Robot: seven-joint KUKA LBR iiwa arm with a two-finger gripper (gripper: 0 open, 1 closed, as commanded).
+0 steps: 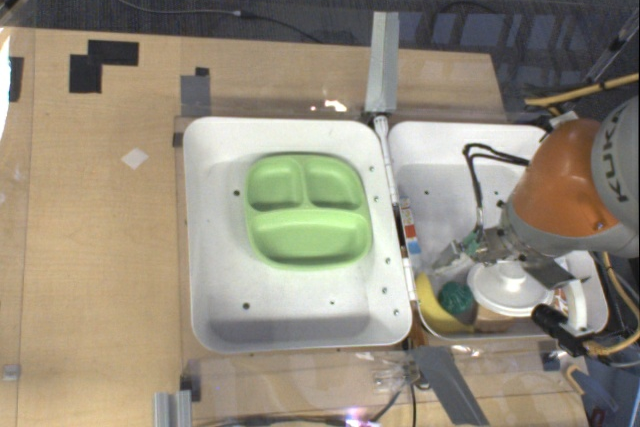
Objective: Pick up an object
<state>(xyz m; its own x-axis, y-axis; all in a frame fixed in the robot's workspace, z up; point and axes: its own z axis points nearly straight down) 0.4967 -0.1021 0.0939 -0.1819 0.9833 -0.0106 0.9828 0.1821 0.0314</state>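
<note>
Green tray lay alone in the left bin; no writing could be read.
In the right bin, a yellow thing and a dark green thing sat together at the near left corner, just beside the gripper, whose grip could not be told.

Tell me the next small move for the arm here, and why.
Probably lift the end effector slightly before committing. It sits low in the right bin, by the yellow object and teal object at the near wall, and the wrist hides any grasp. A short rise would show whether anything came up.
</note>
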